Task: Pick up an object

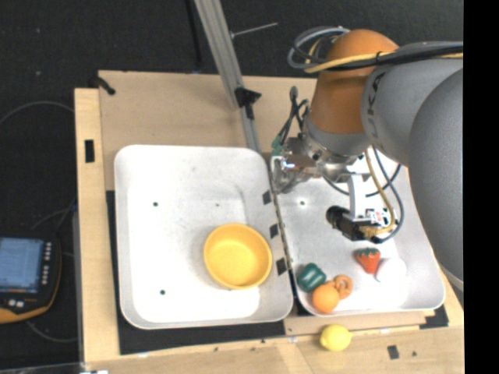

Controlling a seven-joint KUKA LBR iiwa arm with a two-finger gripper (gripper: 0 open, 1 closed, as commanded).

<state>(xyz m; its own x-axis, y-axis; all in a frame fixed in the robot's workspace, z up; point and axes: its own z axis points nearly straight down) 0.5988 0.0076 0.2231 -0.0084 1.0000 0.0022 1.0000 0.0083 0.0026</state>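
The hand (284,170) hangs over the right bin's (413,291) far left corner; whether it grips anything I cannot tell. The green block (311,275) lies toward the near rim.

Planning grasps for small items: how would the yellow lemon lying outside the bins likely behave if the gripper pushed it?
The lemon looks rounded and smooth, so it would probably roll rather than slide. It lies on the bare bench near the front edge with no bin wall around it, so a push might send it off. It looks like a small toy fruit, likely light.
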